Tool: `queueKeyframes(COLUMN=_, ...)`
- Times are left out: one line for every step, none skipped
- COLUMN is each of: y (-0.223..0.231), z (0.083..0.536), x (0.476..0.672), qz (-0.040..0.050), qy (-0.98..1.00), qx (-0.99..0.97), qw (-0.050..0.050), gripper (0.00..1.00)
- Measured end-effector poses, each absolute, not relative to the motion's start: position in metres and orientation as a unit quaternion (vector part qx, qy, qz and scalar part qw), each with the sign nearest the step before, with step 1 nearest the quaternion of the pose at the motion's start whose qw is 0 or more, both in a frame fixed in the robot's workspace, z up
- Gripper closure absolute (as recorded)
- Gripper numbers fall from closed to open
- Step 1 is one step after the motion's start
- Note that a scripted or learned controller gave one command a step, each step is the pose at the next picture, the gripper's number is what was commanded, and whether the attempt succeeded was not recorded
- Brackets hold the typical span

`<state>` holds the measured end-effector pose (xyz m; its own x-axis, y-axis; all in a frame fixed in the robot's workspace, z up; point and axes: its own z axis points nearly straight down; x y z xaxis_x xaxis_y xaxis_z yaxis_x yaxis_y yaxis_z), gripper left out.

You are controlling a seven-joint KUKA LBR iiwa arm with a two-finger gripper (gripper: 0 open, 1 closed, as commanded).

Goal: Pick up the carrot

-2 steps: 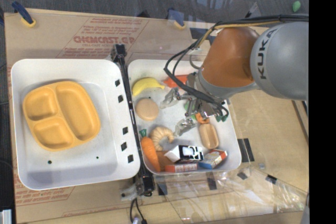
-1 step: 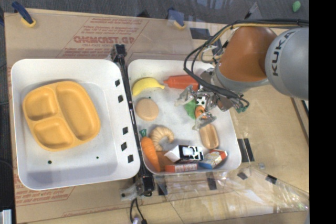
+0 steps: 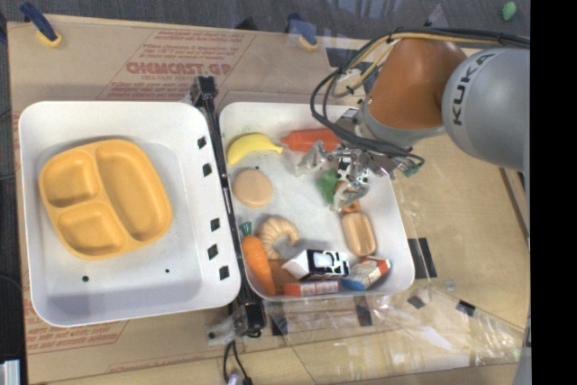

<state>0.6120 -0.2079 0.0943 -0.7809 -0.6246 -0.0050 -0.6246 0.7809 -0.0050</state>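
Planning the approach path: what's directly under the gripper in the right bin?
The gripper hangs over a green item, with a hot dog bun just below it in the view. The wrist covers the bin floor behind. The carrot lies apart, near the bin's lower-left corner.

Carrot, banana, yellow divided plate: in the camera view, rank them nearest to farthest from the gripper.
1. Banana, top left of the right bin, left of the gripper.
2. Carrot, along that bin's lower left edge.
3. Yellow divided plate, in the left bin.
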Motion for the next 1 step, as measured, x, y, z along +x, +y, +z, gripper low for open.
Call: queueKeyframes(y=-0.122, z=0.2315, x=0.5862, qz=-0.0041, qy=0.918, qx=-0.397, qw=0.008, gripper=0.0)
